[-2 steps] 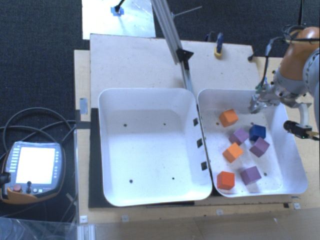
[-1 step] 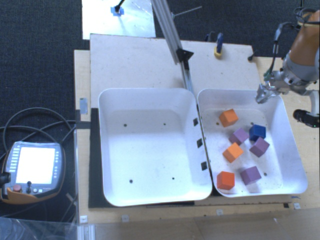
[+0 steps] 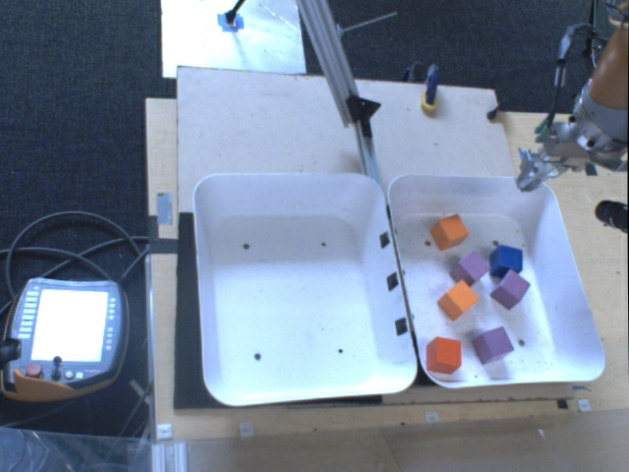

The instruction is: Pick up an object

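Note:
The right bin (image 3: 570,264) holds several small blocks: an orange block (image 3: 449,231) at the back, a blue block (image 3: 506,260), a purple block (image 3: 473,266), another purple block (image 3: 510,289), an orange block (image 3: 457,300), a purple block (image 3: 492,344) and a red-orange block (image 3: 443,355) at the front. My gripper (image 3: 532,173) hangs over the right bin's far right corner, above and apart from all the blocks. Nothing shows between its fingers.
The left bin (image 3: 221,293) stands beside the right one, with a dark divider between them. A slanted metal pole (image 3: 329,52) crosses the back board. A teach pendant (image 3: 64,337) lies off the bench at the left. A yellow-and-blue clamp (image 3: 430,91) sits on the back board.

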Controlling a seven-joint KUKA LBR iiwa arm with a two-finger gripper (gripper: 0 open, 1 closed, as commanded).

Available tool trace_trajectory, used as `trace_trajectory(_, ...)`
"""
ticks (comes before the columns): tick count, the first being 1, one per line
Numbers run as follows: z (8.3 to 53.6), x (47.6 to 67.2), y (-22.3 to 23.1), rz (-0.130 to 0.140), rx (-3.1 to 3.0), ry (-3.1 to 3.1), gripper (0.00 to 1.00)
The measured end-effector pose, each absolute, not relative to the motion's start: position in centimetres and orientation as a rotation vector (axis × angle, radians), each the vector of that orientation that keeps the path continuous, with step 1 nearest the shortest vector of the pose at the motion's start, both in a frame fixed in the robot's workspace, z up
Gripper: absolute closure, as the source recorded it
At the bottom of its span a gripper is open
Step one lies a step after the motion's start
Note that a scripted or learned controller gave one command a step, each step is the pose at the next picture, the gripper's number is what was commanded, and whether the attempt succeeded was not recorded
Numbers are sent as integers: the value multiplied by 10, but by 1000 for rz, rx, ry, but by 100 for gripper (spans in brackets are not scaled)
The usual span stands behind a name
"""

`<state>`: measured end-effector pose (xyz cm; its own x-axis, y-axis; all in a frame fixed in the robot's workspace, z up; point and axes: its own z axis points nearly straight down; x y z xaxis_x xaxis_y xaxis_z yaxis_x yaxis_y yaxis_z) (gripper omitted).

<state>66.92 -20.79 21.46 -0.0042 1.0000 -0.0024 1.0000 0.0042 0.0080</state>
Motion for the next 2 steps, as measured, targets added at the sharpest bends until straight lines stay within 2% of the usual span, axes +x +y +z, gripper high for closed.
trace_trajectory(1,251,671,-208,5,2211,2223,100)
trace_trajectory(2,248,664,-144,4,2209,2233,100)
